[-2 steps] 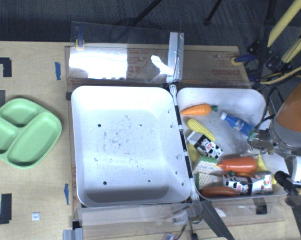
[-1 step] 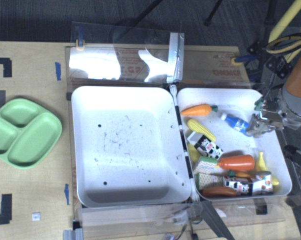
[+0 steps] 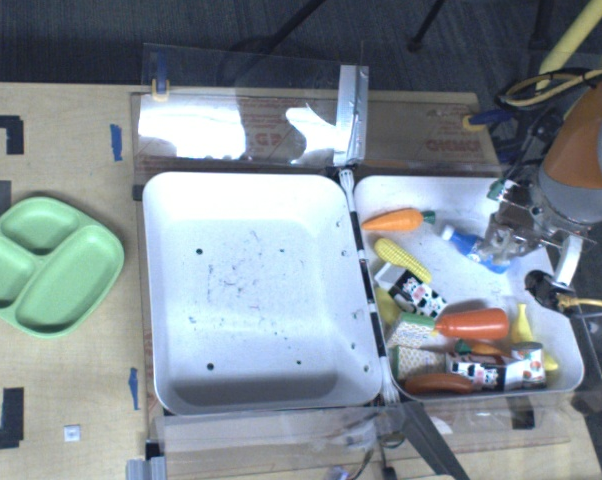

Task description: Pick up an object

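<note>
1. Camera view: my gripper point(image 3: 508, 240) hangs over the upper right part of the right bin point(image 3: 571, 363), above a small blue object point(image 3: 478, 247) on the bin floor. I cannot tell whether I am released or clenched, and nothing shows between my tips.
2. Toy carrot point(image 3: 393, 221): lies near the bin's top left, long axis roughly left-right, green top pointing right toward the blue object, orange tip pointing left.
3. Toy corn cob point(image 3: 402, 260): just below the carrot, long axis diagonal, running from upper left to lower right.
4. Black-and-white cow-patterned piece point(image 3: 419, 295): at the corn's lower end, touching it, tilted the same diagonal way.
5. Red-orange toy vegetable point(image 3: 472, 323): long axis left-right, mid-bin, resting on the pile below the cow piece.
6. Printed carton point(image 3: 498, 371): lies flat, long axis left-right, near the bin's bottom wall; a red sausage-like toy point(image 3: 436, 382) sits just beside its left end.
7. Yellow banana-like piece point(image 3: 524, 321): stands roughly up-down at the right of the pile, partly hidden.
8. Left bin point(image 3: 181, 203): white, with faint scribble marks on its floor.
9. Green divided plate point(image 3: 51, 264): on the wooden bench point(image 3: 51, 128), well apart to the left of both bins, three compartments.
</note>
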`<state>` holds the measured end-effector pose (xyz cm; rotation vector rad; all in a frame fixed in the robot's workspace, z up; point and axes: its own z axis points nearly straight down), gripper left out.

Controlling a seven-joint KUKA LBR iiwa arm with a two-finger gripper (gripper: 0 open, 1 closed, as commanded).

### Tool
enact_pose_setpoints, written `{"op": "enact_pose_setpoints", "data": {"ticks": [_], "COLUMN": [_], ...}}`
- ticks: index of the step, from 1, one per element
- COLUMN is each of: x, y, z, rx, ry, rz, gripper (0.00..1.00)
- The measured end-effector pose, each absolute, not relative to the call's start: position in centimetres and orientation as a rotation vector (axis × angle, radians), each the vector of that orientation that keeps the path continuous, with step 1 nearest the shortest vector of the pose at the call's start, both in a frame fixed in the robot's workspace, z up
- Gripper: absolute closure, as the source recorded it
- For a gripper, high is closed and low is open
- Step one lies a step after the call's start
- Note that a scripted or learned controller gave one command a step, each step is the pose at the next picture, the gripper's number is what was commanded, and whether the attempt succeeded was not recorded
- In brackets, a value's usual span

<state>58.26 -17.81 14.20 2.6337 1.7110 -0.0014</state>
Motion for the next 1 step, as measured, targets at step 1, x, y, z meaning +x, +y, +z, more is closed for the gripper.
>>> {"op": "enact_pose_setpoints", "data": {"ticks": [1], "x": [57.11], "y": [-13.78], "z": [17.71], "rx": [2.604], "ry": [1.76], "rz": [-0.002], "gripper": [1.0]}}
